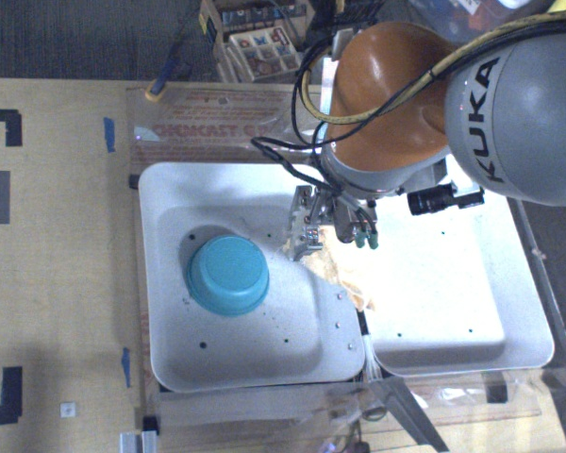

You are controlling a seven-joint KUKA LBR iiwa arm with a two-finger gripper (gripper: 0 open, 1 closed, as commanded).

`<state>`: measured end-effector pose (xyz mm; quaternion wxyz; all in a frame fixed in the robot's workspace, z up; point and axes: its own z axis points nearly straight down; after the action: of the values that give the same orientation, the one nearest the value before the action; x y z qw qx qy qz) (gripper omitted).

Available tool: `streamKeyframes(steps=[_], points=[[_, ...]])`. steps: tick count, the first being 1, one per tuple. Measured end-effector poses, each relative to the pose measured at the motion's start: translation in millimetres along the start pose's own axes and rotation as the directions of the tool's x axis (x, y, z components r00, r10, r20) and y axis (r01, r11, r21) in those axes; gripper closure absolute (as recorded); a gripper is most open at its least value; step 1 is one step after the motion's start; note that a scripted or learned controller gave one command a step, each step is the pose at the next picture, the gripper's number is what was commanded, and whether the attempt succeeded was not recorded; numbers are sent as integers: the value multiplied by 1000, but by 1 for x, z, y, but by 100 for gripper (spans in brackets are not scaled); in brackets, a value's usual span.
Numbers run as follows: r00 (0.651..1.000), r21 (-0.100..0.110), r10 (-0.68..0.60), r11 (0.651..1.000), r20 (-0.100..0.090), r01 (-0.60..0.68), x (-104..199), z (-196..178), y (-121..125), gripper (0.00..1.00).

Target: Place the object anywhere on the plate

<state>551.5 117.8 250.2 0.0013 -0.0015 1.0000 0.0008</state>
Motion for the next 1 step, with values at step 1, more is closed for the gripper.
streamKeyframes(steps=[1], points=[[1000,0,-1,1000,-1,1,34,15,35,100]])
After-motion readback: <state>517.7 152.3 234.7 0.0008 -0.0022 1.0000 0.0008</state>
